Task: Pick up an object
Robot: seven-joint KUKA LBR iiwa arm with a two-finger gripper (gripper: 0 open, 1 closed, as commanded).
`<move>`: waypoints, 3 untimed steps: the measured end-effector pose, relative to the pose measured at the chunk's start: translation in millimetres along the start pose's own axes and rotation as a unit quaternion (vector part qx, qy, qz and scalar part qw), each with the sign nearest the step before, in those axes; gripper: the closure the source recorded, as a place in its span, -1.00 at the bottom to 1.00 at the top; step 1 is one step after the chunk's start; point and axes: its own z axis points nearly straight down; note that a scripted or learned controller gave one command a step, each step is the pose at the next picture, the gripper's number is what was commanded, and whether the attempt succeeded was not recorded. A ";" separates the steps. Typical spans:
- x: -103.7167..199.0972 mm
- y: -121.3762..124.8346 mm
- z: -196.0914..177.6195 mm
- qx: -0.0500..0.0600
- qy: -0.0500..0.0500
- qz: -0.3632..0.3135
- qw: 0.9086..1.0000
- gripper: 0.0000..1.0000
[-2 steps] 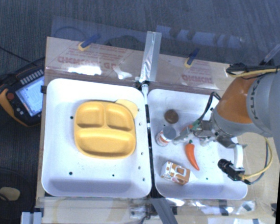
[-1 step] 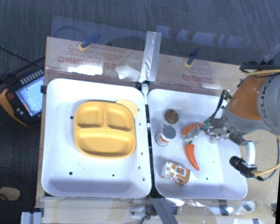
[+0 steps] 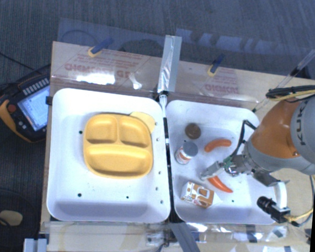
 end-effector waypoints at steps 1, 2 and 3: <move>15.0 8.0 0.2 0.000 -0.001 0.063 0.998 -1.00; 15.6 8.9 -9.0 0.000 0.000 0.063 0.998 1.00; 85.5 -26.1 -93.6 0.008 0.003 0.101 0.995 1.00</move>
